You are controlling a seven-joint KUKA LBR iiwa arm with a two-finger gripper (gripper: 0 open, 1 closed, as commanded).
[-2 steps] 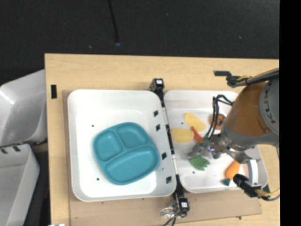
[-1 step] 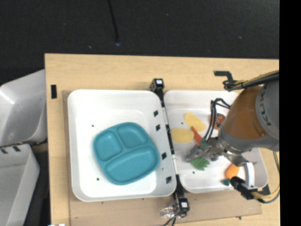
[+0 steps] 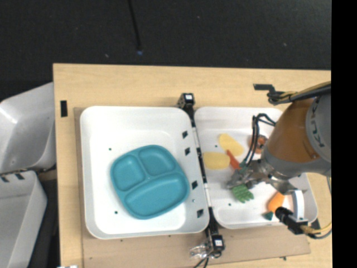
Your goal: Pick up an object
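Gripper (image 3: 241, 178) low in right bin (image 3: 223, 119), over green toy (image 3: 242, 193). Finger state: cannot tell. Best to centre on toy, then close squarely before lifting.

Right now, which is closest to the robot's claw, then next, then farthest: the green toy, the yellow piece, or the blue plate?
1. Green toy, right bin, just below the gripper.
2. Yellow piece, right bin, up and left of it.
3. Blue divided plate, left bin, farthest.

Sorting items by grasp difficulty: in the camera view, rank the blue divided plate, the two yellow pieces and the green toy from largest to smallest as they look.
1. Blue divided plate, by far the largest.
2. The two yellow pieces and look alike; no ranking between them.
3. Green toy, smallest, though the gripper partly covers it.
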